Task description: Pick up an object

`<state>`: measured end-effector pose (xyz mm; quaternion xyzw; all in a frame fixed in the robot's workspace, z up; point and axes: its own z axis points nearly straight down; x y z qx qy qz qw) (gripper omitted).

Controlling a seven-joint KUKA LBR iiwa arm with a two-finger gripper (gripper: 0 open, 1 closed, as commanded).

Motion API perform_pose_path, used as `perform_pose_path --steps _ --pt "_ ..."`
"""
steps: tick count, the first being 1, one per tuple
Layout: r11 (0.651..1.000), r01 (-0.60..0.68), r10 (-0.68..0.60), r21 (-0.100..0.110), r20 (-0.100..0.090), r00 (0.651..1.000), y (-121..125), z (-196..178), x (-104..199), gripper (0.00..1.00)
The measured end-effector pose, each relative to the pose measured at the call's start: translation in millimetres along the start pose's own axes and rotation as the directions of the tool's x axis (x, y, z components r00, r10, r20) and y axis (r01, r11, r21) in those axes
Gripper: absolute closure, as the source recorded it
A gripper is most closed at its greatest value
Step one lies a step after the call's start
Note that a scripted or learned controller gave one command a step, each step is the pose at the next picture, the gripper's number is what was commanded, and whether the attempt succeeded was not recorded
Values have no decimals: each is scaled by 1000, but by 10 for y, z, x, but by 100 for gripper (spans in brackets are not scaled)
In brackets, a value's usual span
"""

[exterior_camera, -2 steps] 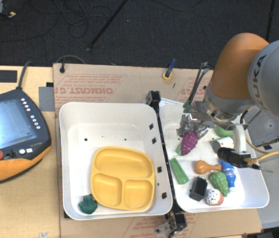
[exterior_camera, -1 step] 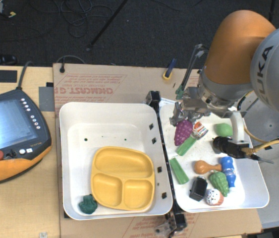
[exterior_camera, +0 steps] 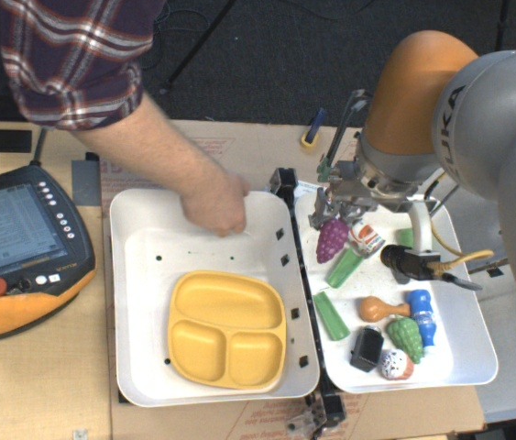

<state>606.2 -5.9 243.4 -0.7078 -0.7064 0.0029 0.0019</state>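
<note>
The arm (exterior_camera: 441, 108) reaches over the right bin (exterior_camera: 477, 356), while a person's hand (exterior_camera: 214, 202) rests in the left bin (exterior_camera: 138, 246) above the yellow tray (exterior_camera: 225, 328). The gripper (exterior_camera: 335, 211) hangs right over the purple grapes (exterior_camera: 332, 239) at that bin's upper left; can't tell how its fingers stand. Green pieces (exterior_camera: 333, 314), an orange drumstick (exterior_camera: 378, 309), a blue bottle (exterior_camera: 421, 312) and a black block (exterior_camera: 366, 348) lie below.

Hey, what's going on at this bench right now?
The grey and orange robot arm is reaching into the right white bin, its gripper just above a purple toy grape bunch. A person's hand reaches into the left white bin, behind a yellow divided plastic tray.
</note>
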Motion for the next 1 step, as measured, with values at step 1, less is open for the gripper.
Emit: perform_pose_path --steps 1 --pt "1000 1 -1 -10 -1 1000 -105 -646 -152 100"
